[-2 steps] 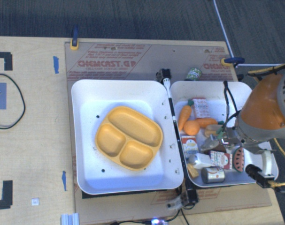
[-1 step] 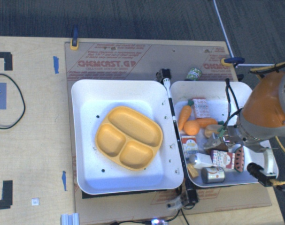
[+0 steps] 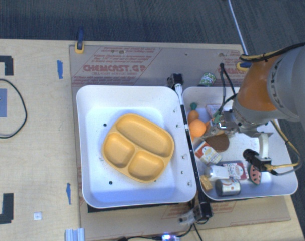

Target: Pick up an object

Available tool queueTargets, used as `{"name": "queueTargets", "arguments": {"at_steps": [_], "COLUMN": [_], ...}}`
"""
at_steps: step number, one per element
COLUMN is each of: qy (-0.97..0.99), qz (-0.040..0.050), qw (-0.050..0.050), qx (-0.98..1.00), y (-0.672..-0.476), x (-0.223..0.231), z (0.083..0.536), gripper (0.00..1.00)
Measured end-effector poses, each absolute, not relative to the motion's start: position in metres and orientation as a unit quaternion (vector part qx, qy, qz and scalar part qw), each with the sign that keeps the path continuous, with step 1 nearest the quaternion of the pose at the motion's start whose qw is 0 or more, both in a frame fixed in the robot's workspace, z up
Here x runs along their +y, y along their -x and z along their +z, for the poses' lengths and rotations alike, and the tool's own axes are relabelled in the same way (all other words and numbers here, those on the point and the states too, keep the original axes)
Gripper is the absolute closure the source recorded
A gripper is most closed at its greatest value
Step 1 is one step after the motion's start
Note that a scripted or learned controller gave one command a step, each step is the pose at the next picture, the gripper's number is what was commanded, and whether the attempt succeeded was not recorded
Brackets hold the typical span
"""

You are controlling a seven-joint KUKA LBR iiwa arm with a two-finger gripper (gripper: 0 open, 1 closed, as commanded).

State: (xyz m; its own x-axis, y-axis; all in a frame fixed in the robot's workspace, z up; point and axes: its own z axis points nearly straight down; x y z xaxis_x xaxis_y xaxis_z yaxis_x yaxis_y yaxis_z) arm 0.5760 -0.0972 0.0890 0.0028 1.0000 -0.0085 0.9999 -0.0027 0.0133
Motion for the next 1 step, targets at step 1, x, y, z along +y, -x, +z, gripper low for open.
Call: {"name": "queueTargets", "arguments": {"at_steps": [1], "qy": [-0.707], "qz": [0.0010], "qw": [0.001], "qx": [0.708], "y": [-0.5382], "x": [-0.0523], "z": [0.1854], "gripper": [1.00]}}
